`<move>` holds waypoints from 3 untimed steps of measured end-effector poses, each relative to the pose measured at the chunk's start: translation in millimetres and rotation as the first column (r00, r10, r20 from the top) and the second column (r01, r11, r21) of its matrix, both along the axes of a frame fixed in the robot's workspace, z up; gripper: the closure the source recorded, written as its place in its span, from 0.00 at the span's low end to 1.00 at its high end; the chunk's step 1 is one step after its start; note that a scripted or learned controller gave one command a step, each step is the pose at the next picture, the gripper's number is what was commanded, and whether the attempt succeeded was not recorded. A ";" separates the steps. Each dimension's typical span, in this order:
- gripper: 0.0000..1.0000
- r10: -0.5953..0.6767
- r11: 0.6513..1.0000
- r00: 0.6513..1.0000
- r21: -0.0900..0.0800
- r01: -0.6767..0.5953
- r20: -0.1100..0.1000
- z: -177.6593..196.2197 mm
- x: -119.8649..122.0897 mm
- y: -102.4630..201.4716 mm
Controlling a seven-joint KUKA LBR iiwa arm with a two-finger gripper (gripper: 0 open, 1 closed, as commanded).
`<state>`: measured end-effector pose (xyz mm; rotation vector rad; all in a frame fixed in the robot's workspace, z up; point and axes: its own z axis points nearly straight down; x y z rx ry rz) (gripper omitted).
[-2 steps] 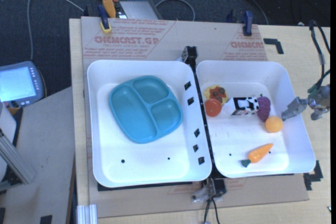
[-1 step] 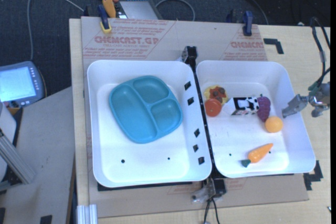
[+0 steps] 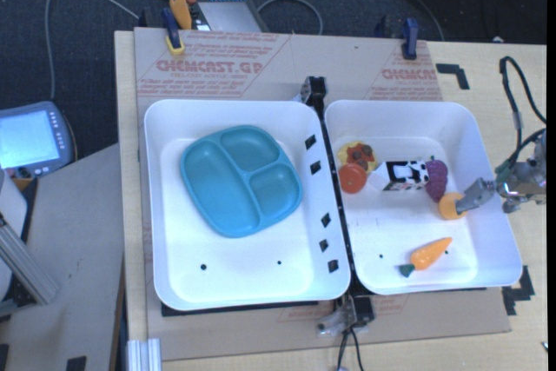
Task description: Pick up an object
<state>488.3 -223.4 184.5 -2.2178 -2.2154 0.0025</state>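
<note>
The right bin (image 3: 469,130) holds several small items. A toy carrot (image 3: 429,254) lies near its front. A black-and-white box (image 3: 406,175) sits mid-bin, with a purple piece (image 3: 436,177) touching its right end. A small orange piece (image 3: 449,206) lies by the right wall. A red-orange ball (image 3: 352,178) and a yellow-and-red toy (image 3: 358,155) sit near the divider. My gripper (image 3: 478,195) reaches in low over the right wall, its tip just right of the small orange piece. Nothing is visibly held.
The left bin (image 3: 165,187) bears a blue divided plate (image 3: 241,179). A black divider strip (image 3: 323,178) runs between the bins. Clamps (image 3: 175,22) and cables sit along the bench's far edge. A screen (image 3: 30,139) stands off to the left.
</note>
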 end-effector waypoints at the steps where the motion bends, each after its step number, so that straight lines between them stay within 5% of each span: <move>1: 0.00 0.001 1.000 1.000 0.001 -0.001 0.000 -62.9 1.7 3.0; 2: 0.00 0.006 1.000 1.000 0.008 -0.006 0.001 -101.4 2.7 7.7; 3: 1.00 0.004 1.000 1.000 0.001 -0.004 0.005 -88.9 2.9 5.3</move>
